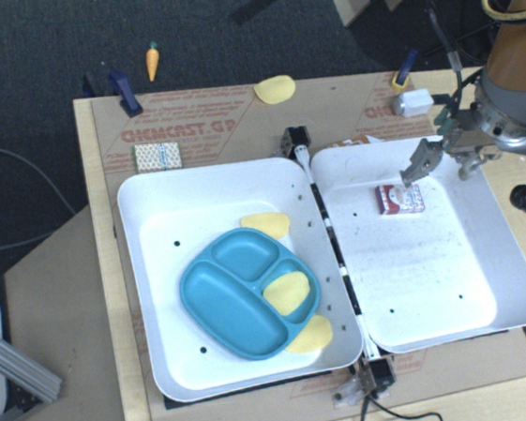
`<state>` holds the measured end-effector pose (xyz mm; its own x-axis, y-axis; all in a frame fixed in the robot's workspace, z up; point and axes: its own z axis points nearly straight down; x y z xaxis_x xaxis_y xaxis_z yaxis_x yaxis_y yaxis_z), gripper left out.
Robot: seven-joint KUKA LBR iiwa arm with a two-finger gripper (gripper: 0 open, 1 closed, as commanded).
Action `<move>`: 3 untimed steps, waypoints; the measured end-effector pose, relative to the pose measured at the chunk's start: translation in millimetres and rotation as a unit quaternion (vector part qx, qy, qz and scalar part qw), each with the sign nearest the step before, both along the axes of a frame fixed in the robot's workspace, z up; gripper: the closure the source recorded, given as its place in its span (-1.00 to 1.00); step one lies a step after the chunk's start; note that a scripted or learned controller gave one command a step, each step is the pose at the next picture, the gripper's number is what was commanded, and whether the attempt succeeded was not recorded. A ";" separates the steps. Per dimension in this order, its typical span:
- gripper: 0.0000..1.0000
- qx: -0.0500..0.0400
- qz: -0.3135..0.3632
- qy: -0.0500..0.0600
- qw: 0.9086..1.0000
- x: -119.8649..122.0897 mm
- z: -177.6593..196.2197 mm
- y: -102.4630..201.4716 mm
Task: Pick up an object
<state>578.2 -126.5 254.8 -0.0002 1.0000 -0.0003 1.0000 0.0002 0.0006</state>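
The gripper (pixel 444 161) hangs over the far right part of the right bin (pixel 496 263), fingers (pixel 416 164) spread apart with nothing between them. A small red-and-white packet (pixel 400 199) lies flat on the bin floor just left of the fingers — apparently not touched, though the angle makes this hard to confirm. In the left bin (pixel 151 265) sits a blue divided tray (pixel 244 294) — one yellow piece (pixel 287 292) rests in its right compartment.

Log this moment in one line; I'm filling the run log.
end effector: open, above right bin | red packet: lying in right bin, not held | blue tray: left bin
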 end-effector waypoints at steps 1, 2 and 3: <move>-1.00 0.001 0.000 0.002 1.000 49.5 -146.8 2.0; -1.00 -0.001 0.000 -0.004 1.000 63.6 -165.1 -0.2; 1.00 -0.004 0.000 -0.008 1.000 65.6 -152.8 -1.5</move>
<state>643.8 -128.0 101.9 -0.0006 1.0000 -0.0075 0.9999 0.0007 0.0163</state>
